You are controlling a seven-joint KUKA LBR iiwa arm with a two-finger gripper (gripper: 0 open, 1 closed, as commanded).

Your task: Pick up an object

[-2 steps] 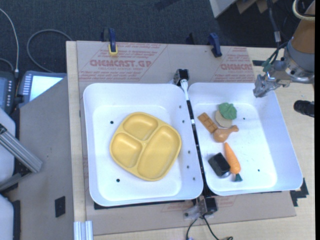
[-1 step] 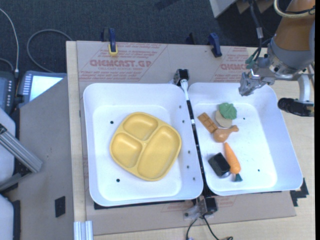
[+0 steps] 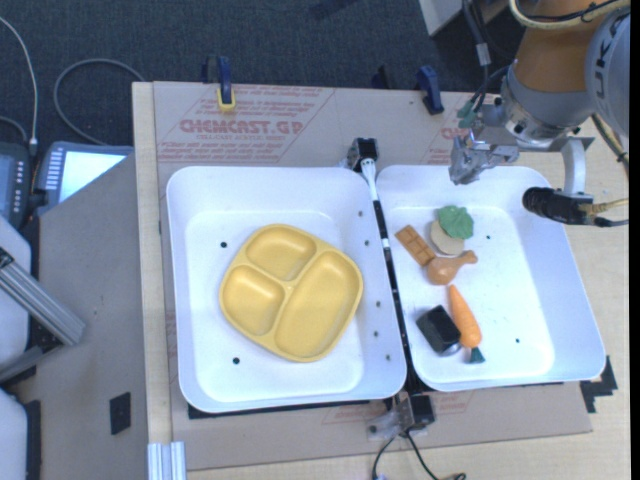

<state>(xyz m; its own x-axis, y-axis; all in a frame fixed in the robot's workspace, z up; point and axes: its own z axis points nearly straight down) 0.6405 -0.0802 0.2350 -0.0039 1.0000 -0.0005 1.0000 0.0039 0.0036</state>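
camera view: board print, maybe "chemcast g.p".

Two bins sit side by side on the bench. The left bin holds a divided plate. In the right bin, a drumstick lies between a lettuce-topped bun behind and a carrot in front.

Gripper above the far rim of right bin; carrot, drumstick inside; yellow tray in left bin.
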